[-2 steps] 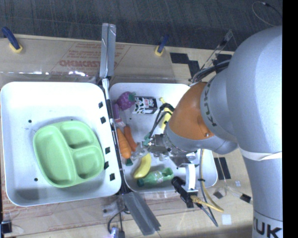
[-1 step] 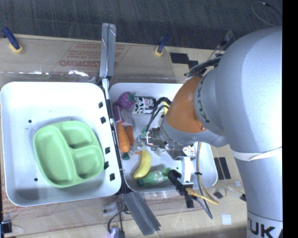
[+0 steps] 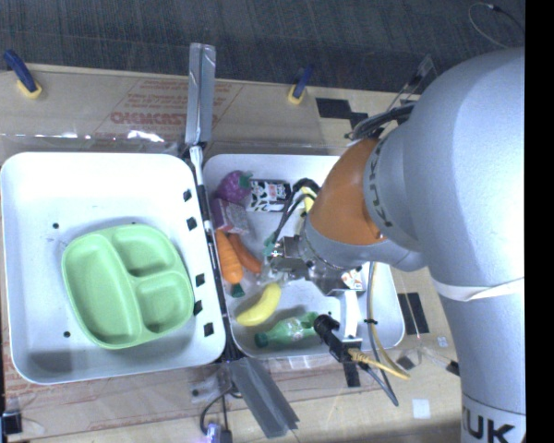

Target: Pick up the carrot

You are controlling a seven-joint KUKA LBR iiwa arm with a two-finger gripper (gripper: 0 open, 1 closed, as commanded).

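The orange carrot (image 3: 231,257) lies in the right bin (image 3: 388,314), close to its left wall, pointing roughly along that wall. The gripper (image 3: 277,253) hangs low over the bin's middle, just right of the carrot and very near it. The grey arm with its orange band (image 3: 346,206) reaches in from the right and hides much of the bin's right half. I cannot make out contact between the gripper and the carrot.
A yellow banana (image 3: 258,305) lies just below the carrot, with a green bottle (image 3: 286,330) near the front wall. A purple item (image 3: 233,189) and a black-and-white carton (image 3: 270,193) sit at the back. The left bin (image 3: 28,192) holds a green divided plate (image 3: 129,284).
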